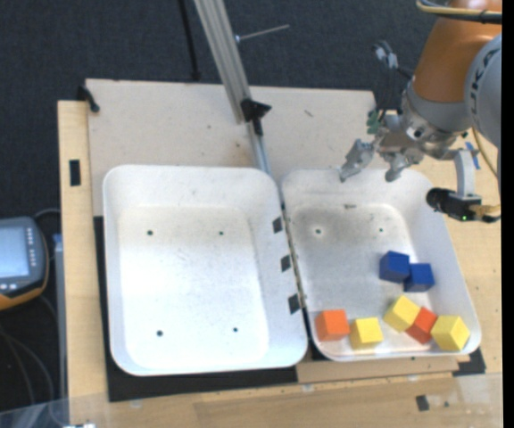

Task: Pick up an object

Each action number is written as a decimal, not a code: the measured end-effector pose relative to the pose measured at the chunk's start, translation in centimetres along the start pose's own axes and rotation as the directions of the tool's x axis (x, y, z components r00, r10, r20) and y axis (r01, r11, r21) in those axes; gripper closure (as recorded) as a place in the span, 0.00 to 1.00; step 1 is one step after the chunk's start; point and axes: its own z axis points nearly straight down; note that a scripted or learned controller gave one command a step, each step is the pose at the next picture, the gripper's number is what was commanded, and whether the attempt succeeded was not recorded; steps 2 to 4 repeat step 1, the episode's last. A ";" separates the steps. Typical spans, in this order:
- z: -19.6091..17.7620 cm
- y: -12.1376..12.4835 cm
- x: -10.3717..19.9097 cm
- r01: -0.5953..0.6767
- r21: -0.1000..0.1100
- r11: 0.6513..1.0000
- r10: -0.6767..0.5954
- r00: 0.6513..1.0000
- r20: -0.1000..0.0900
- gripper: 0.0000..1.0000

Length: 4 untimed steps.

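My gripper (372, 167) hangs open above the far edge of the right bin (355, 212), with nothing between its fingers. In that bin's near right part lie two blue blocks (394, 266) (419, 276) side by side. Along the near wall sit an orange block (332, 324), a yellow block (366, 331), another yellow block (403, 312), a red-orange block (423, 323) and a third yellow block (451, 332). The gripper is well clear of all of them, toward the far side.
The left bin (194, 266) sits beside the right one. A slanted metal rail (226, 52) runs down to the gap between the bins. A small screen device (5, 257) sits off the bench at the left. A black cable connector (449, 203) hangs near the right bin's rim.
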 end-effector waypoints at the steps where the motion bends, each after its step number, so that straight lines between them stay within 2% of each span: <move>1: 5.8 -7.5 -4.5 -0.012 0.008 1.000 0.012 1.000 -0.001 0.00; 4: 5.8 -7.5 -4.5 -0.012 0.008 1.000 0.012 1.000 -0.001 0.00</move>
